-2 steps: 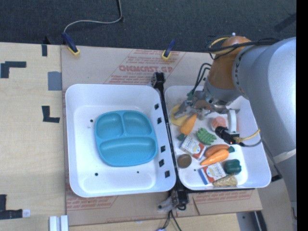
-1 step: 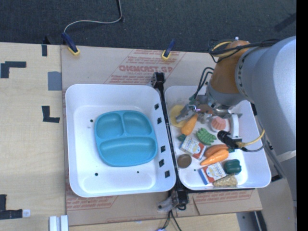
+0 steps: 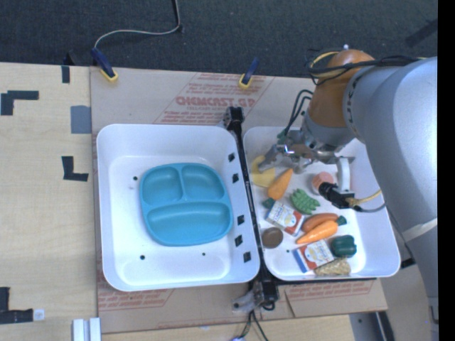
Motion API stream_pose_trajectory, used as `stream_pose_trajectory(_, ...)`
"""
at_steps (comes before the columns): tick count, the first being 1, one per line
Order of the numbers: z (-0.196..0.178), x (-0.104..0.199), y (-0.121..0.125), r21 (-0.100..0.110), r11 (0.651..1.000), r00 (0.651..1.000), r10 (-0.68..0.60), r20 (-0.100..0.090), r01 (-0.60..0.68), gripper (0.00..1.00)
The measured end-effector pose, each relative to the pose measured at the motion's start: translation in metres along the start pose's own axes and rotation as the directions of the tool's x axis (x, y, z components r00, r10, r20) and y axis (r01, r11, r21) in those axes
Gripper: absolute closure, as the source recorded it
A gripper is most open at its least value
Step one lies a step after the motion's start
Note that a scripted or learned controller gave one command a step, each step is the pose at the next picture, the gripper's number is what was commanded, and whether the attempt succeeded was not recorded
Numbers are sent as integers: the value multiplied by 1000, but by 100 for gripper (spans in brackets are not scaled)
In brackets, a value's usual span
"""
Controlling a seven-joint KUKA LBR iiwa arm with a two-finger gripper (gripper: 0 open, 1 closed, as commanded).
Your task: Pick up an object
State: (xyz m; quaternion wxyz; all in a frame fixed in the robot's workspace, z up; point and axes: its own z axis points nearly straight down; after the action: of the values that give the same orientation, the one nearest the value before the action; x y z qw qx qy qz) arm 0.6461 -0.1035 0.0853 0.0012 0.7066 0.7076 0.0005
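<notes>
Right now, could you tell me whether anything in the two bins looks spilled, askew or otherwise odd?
Nothing stands out. The blue divided plate lies flat in the left bin. The toy food, including two carrots, sits in a loose jumble inside the right bin, with the tool low among it.

Even, bright overhead light, soft short shadows. Mild glare on the white bins (image 3: pixel 106 190) and grey arm (image 3: pixel 405 119). Slightly soft focus, low resolution overall.

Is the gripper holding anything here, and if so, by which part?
Cannot be told: the gripper is low in the right bin, beside the orange carrot.
</notes>
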Motion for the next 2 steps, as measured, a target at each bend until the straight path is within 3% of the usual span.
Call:
stream_pose_trajectory(1, -1, 9, -32, 0, 1000, 1000, 1, 1, -1, 0)
stream_pose_trajectory(2, 0, 4, 12, 0, 1000, 1000, -1, 0, 1, 0)
